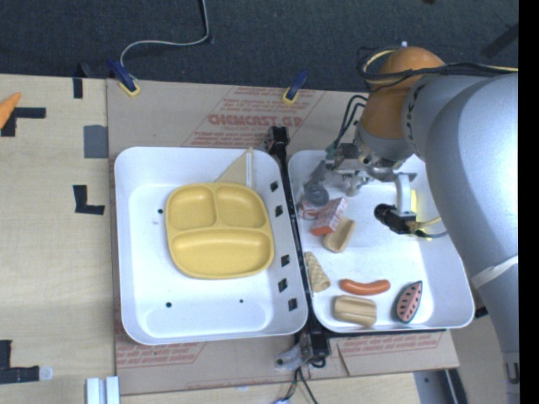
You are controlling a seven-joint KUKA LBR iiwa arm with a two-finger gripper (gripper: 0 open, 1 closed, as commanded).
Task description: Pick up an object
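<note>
The gripper (324, 194) was lowered at the upper left of the right bin (438, 263), over a small cluster of items (333, 221); whether it was wide, narrow or holding cannot be told. The sausage (365, 287) and bread roll (354, 310) lay lower right of frame, likely spaced for separate grasps. The yellow divided tray (221, 230) occupied the left bin (139, 251).

Two bins sit side by side on the desk (50, 225). The left bin (139, 251) holds a tray (221, 230) with three parts. In the right bin (438, 268), the gripper (324, 194) is at the back left. Just in front of it lies a small roll (339, 236). Nearer the front lie a sausage (365, 287), a bun (354, 310) before it, and a slice (408, 301) to their right. A cone (316, 270) lies by the left wall.
</note>
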